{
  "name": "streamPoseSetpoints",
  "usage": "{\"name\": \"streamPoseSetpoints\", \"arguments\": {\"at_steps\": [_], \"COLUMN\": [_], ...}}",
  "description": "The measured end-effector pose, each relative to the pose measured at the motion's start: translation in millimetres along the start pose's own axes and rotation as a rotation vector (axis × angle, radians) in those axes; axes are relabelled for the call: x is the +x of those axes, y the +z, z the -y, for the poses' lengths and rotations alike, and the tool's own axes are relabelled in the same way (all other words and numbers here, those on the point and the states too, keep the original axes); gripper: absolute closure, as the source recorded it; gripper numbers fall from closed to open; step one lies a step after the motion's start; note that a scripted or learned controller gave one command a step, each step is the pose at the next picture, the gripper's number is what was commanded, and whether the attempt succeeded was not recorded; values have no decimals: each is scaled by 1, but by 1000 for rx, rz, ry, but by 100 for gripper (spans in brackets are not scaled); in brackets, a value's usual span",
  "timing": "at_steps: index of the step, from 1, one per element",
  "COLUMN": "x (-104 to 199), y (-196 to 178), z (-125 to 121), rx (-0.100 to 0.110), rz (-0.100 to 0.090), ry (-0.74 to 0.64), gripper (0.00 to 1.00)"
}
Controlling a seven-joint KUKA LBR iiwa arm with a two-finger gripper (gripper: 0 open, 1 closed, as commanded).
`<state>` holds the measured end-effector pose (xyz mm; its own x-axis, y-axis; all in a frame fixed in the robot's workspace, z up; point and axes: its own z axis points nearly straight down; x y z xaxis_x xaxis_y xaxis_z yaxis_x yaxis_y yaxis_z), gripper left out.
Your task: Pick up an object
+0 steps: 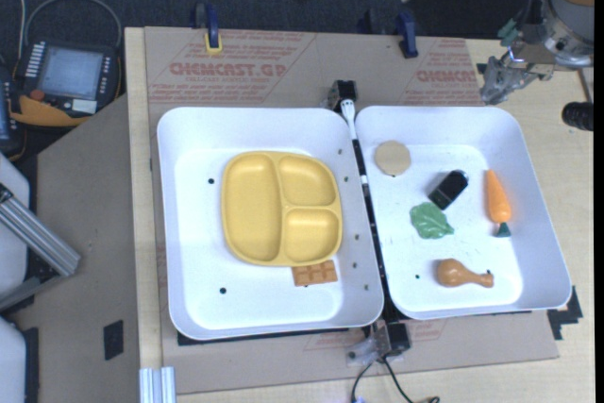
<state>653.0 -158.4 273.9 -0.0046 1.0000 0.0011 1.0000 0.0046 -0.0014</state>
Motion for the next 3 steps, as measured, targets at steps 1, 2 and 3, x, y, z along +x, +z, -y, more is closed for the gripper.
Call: {"name": "streamPoseSetpoints", "arguments": {"at_steps": [1,2,3], "x": [49,98,157], "y": [-2,17,19], "z": [5,11,12], "rx": [1,2,1], "rz": [-1,-1,-1], "ry": [-1,0,-2], "gripper": [100,100,100]}}
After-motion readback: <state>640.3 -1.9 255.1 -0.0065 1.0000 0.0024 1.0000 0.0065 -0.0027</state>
